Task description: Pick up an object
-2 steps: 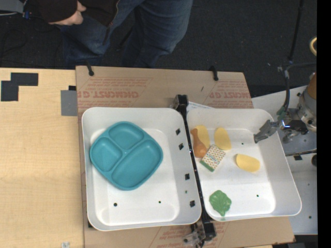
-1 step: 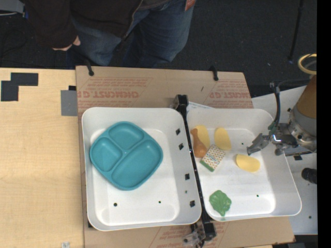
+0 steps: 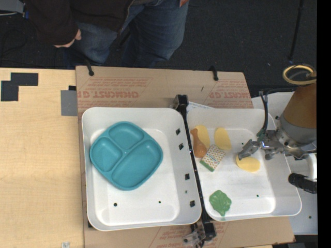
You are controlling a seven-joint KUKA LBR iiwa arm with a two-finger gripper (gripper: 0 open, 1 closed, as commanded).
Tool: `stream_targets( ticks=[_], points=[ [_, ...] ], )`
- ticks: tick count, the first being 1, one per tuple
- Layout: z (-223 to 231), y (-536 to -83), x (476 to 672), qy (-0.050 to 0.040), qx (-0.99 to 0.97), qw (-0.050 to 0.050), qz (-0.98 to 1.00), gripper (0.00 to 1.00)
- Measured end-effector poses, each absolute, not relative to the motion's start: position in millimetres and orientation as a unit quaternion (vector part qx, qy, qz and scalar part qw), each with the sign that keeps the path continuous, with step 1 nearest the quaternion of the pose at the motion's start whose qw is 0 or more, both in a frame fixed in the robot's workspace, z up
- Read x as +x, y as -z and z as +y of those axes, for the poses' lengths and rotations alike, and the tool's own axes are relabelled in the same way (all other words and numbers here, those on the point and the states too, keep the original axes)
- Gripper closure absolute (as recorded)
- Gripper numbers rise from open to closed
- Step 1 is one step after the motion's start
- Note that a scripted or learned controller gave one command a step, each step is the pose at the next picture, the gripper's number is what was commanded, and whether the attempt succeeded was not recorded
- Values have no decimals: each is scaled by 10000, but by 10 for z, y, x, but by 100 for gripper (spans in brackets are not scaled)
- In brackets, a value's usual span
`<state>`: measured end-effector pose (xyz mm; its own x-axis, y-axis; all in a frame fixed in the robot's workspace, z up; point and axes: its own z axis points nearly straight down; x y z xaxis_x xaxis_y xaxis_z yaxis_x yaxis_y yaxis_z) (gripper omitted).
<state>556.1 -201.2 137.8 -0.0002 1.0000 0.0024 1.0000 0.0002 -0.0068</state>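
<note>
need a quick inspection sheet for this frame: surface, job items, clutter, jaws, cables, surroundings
Surface: two white bins side by side, left bin and right bin, on cardboard.
Job's things: right bin holds yellow piece, second yellow piece, orange-brown piece, patterned green-white block, green lump.
Clutter: teal divided plate in left bin.
Grippers: gripper low over the right bin, by the yellow piece; jaws unclear.
Cables: black cable by the arm.
Surroundings: person behind the bench.
</note>
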Motion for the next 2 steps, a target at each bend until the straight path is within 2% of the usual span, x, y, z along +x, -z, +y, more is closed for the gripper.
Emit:
stream_targets(
  ticks=[1, 2],
  points=[
    [-2007, -859, 5563, -8, -7072, 1, -7071, 0],
    [-2045, -1081, 5632, 40, -7075, -107, -7066, 100]
  ],
)
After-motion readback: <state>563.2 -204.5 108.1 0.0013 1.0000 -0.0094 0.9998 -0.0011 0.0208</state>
